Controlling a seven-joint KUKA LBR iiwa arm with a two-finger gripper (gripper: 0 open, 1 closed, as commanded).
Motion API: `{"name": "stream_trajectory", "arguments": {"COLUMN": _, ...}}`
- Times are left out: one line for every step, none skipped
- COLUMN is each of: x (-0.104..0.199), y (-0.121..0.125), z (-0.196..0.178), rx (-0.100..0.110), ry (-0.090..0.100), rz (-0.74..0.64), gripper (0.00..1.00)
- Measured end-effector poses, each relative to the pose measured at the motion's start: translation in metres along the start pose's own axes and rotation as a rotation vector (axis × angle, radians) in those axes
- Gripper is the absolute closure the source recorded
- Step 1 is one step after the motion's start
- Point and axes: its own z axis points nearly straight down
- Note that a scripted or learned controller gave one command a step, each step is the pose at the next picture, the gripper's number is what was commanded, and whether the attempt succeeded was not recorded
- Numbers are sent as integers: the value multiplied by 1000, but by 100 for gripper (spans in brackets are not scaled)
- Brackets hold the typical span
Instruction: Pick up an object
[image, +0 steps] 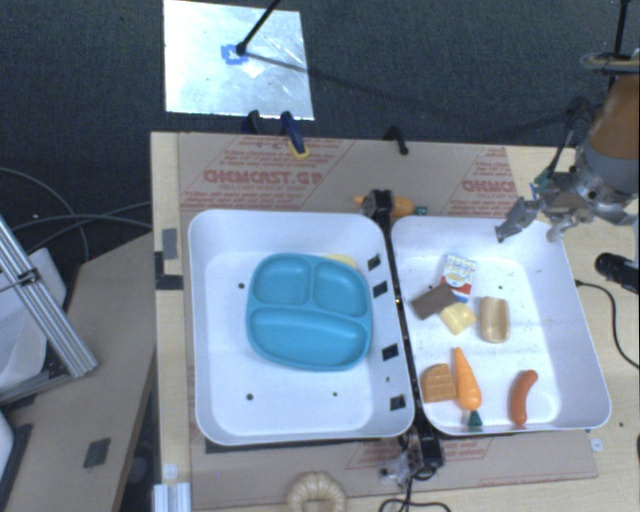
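Bright even light, soft shadows, slightly grainy

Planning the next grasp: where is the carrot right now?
In the right bin, near its front edge: the carrot lies between the toast piece and the sausage.

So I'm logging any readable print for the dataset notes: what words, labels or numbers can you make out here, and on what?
"CHEMCAST GP", red print on the brown board under the bins, left side.
The same red print, upside down, on the board's right side: too blurred to be sure.
Small packet in the right bin: red and blue print, too small to read.
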Motion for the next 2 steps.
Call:
{"name": "stream_trajectory", "arguments": {"x": 1, "y": 6, "z": 43, "rx": 2, "ry": 0, "rz": -3, "gripper": 0}}
{"name": "stream_trajectory", "arguments": {"x": 3, "y": 2, "z": 104, "rx": 3, "ry": 1, "rz": 0, "gripper": 0}}
